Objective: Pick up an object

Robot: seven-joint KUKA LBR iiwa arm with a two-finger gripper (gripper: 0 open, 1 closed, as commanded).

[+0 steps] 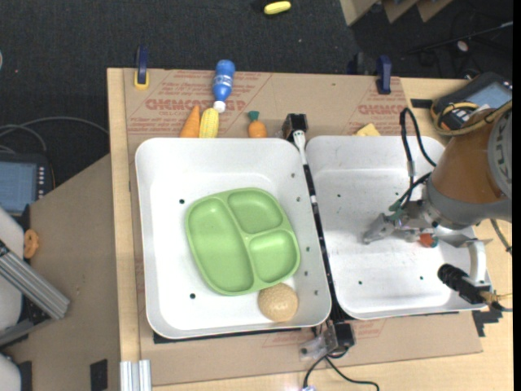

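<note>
A tan ball [278,302] touches the green divided plate [242,239] (left bin [163,177]); the gripper [376,232], fingers' state unclear, hangs over the right bin [358,165].

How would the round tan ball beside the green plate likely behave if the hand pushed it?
The tan ball looks round, so it would probably roll. It sits against the green divided plate near the left bin's front wall, so it may lodge there. Its speckled surface suggests reasonable grip.

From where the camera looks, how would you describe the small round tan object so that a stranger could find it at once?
Start at the left white bin, which holds a green divided plate. Just beyond the plate's near right corner, by the bin's front wall, lies a round tan ball touching the plate's edge. It is the one loose item in that bin, speckled and beige, unlike the toy vegetables beyond the bin's far wall.
</note>
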